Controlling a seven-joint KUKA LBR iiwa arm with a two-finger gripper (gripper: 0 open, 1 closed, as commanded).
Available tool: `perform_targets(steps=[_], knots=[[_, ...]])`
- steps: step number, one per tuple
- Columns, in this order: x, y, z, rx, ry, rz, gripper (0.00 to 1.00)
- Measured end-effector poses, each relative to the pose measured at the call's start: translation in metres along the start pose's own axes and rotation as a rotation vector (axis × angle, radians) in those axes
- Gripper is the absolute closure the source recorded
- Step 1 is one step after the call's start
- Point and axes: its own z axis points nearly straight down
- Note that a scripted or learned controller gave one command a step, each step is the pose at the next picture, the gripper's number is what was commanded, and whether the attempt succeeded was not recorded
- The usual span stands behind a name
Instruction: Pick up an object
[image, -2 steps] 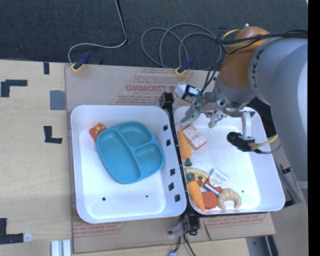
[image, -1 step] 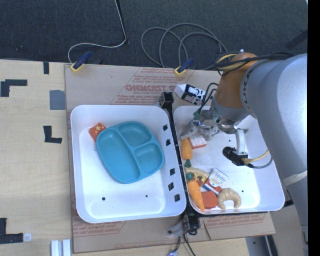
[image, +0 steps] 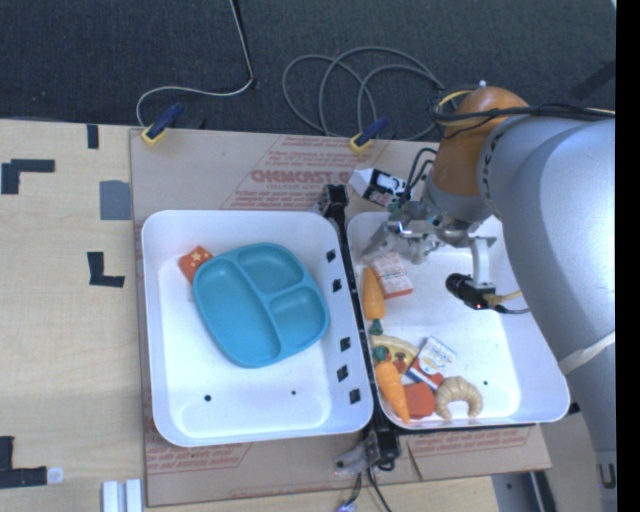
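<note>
My gripper (image: 405, 238) hangs low over the far left part of the right bin (image: 500, 340). Just in front of it lies a small white and orange carton (image: 392, 277), and I cannot tell whether they touch. An orange oblong piece (image: 372, 293) lies against the bin's left wall beside the carton. Toward the near end sit a yellow banana (image: 392, 350), a carrot (image: 391, 392), a red piece (image: 420, 401), a tan croissant (image: 459, 397) and a small white packet (image: 436, 354).
The left bin (image: 180, 390) holds a blue divided plate (image: 262, 302) with an orange-red block (image: 195, 262) at its far left corner. The grey arm (image: 560, 220) covers the right bin's right side. Cables (image: 340, 80) lie beyond the bins.
</note>
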Motion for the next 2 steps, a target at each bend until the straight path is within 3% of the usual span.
perform_targets(steps=[1,2], knots=[[0.006,-0.019,0.0,0.001,-0.001,0.001,0.0],[0.01,-0.001,0.001,0.006,-0.002,0.0,0.0]])
